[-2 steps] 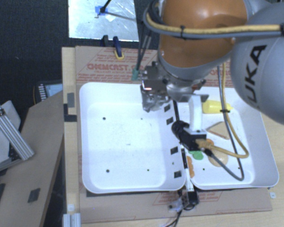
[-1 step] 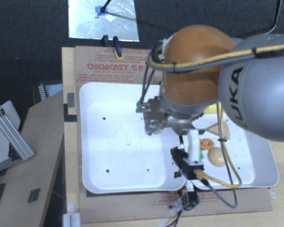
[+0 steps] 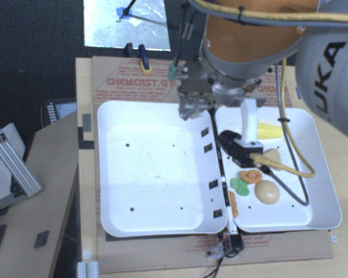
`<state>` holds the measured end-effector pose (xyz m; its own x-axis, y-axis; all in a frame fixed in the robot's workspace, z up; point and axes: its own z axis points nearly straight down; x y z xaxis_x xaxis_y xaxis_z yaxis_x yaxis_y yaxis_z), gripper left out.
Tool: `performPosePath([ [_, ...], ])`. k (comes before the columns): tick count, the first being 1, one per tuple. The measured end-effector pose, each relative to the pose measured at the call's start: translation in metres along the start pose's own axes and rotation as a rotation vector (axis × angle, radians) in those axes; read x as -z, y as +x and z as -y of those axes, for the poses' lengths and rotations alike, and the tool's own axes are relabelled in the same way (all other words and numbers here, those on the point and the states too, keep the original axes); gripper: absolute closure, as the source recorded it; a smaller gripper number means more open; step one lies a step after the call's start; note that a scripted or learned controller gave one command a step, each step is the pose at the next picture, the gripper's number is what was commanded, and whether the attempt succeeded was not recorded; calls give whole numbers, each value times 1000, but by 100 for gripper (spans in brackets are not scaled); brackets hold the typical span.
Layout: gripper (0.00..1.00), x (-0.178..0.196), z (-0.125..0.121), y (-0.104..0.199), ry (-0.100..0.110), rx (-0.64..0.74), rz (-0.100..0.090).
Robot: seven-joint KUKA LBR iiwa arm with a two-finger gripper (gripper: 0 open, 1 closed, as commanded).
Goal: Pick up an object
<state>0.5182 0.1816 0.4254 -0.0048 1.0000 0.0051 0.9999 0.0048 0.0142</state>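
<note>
My gripper [image 3: 192,106] hangs under the big orange wrist, over the far end of the divider between the two bins. Nothing shows in its grasp. The right bin [image 3: 319,184] holds several small things. A yellow piece [image 3: 269,131] lies near its far side, partly behind the pale bracket. A tan piece [image 3: 273,155] lies below it. Nearer the front are an orange round piece [image 3: 250,176], a green piece [image 3: 239,185], a beige egg-shaped thing [image 3: 267,191] and an orange strip [image 3: 232,204] beside the divider. All of these lie in front of and to the right of the gripper.
The left bin [image 3: 113,172] sits beside the right one on a cardboard sheet [image 3: 133,80]. A yellow cable [image 3: 290,155] loops down over the right bin. A shiny plate [image 3: 127,16] lies beyond the bench at the back.
</note>
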Motion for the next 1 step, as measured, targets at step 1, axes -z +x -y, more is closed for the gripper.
performPosePath([
  [1, 100, 60, 32, -148, 5, -15, 6],
])
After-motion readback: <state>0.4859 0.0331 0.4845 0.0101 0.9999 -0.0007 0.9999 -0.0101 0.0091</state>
